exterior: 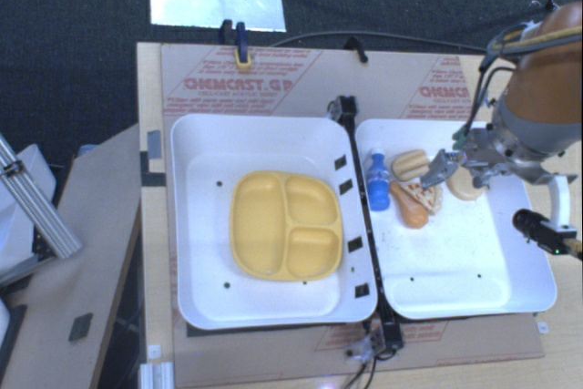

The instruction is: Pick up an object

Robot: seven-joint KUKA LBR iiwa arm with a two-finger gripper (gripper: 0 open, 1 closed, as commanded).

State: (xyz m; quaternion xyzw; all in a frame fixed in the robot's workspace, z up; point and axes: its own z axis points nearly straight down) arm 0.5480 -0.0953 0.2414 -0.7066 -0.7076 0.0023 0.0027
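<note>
The bench carries two white bins side by side. The left bin holds one yellow tray with three wells, lying flat at the bin's centre. The right bin is bare across its near half, from four to eight o'clock; everything in it sits toward the far edge, from ten to one o'clock.

Counted there: one blue bottle at ten o'clock, close to the wall between the bins; one orange sausage-like piece just beside it toward the centre; one tan bun-like piece at eleven o'clock, touching or nearly touching the orange one; one pale round piece at one o'clock, partly hidden by the arm. A small patterned scrap may lie under the gripper, too covered to name.

The gripper sits low over this cluster, between the bun and the pale round piece. Its fingers look a little spread, with nothing visibly between them, so I judge it open and empty.

The step in hand seems to be the descent onto one piece. To do it well, the fingers should straddle a single object, the orange piece or the bun, across its narrow side, not the seam where the two meet. The bottle is the cleaner target, standing slightly apart.
</note>
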